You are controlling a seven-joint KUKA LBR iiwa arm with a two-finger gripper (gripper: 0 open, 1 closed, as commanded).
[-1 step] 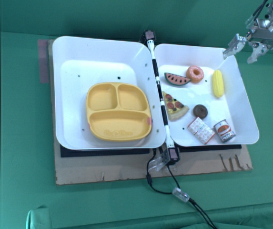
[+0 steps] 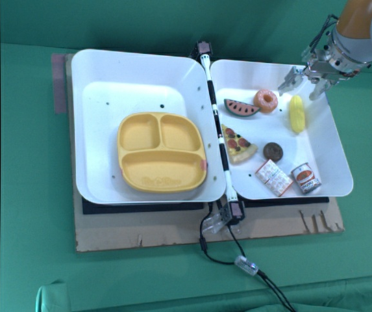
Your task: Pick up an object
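Note:
My gripper (image 2: 302, 86) hangs over the far edge of the right bin (image 2: 341, 168), open, with nothing between its fingers. Just below it lies a yellow corn cob (image 2: 297, 113). To the left of the corn sit a pink-glazed donut (image 2: 265, 100) and a watermelon slice (image 2: 240, 108). Nearer the front lie a pizza slice (image 2: 237, 144), a brown cookie (image 2: 272, 151), a red and white packet (image 2: 274, 177) and a small can (image 2: 306, 177).
The left bin (image 2: 95, 96) holds a yellow divided plate (image 2: 162, 152). A black and white divider bar (image 2: 216, 132) runs between the bins. Cables (image 2: 237, 255) trail off the front of the cardboard base onto the green bench.

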